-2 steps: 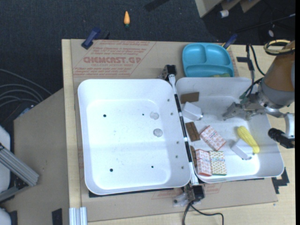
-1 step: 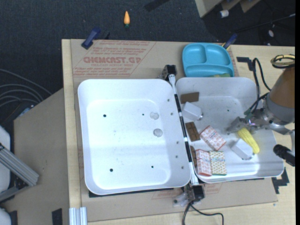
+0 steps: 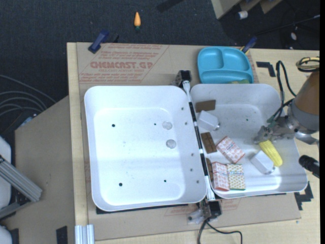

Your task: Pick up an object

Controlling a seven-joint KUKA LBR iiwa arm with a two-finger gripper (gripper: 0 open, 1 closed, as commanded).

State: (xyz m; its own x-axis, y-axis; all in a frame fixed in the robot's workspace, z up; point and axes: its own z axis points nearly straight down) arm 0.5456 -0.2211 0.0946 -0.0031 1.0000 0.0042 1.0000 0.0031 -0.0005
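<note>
Near the right bin's [image 3: 238, 98] right edge, the gripper [image 3: 267, 134] hung just above the yellow object [image 3: 271, 153], grip state unclear.

Two white bins: left bin [image 3: 101, 111] with dark dots and two greyish round marks; right bin [image 3: 244, 98] holding a yellow object [image 3: 271, 153], a white block [image 3: 208, 120], a brown strip [image 3: 205, 105], and cartons [image 3: 228, 177] patterned pink, red and green. Light blue divided tray [image 3: 225, 65] behind. Tan board [image 3: 122, 62] printed with reddish lettering. Dark blue-grey carpet [image 3: 51, 14] bearing a small orange item [image 3: 137, 19].
</note>
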